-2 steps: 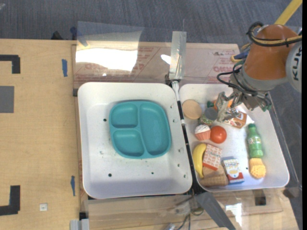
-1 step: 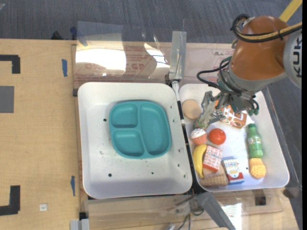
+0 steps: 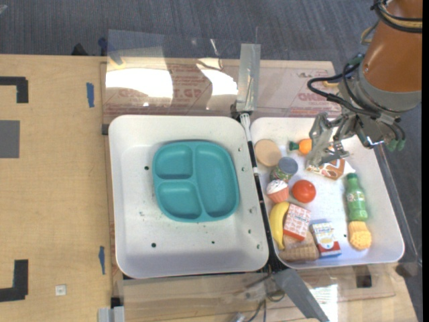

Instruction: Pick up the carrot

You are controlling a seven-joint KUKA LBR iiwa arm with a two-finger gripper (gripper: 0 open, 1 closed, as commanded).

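Note:
The carrot (image 3: 303, 145), small and orange with a green top pointing left, lies near the back of the right bin (image 3: 389, 200). My gripper (image 3: 324, 155) hangs just to its right, low over the bin floor, angled down and to the left from the orange-banded wrist. Its two silver fingers (image 3: 318, 141) stand apart, so it is open. The left finger touches or overlaps the carrot's right end, and the carrot is not between the fingers. An orange-and-white packet (image 3: 334, 169) lies right under the fingertips.
The right bin also holds a tan bun (image 3: 267, 152), a grey can (image 3: 287, 166), a cupcake (image 3: 277, 190), a tomato (image 3: 303, 191), a banana (image 3: 278, 223), cartons (image 3: 297, 222) and a green bottle (image 3: 355, 196). A teal divided plate (image 3: 196, 180) sits in the left bin (image 3: 127, 200).

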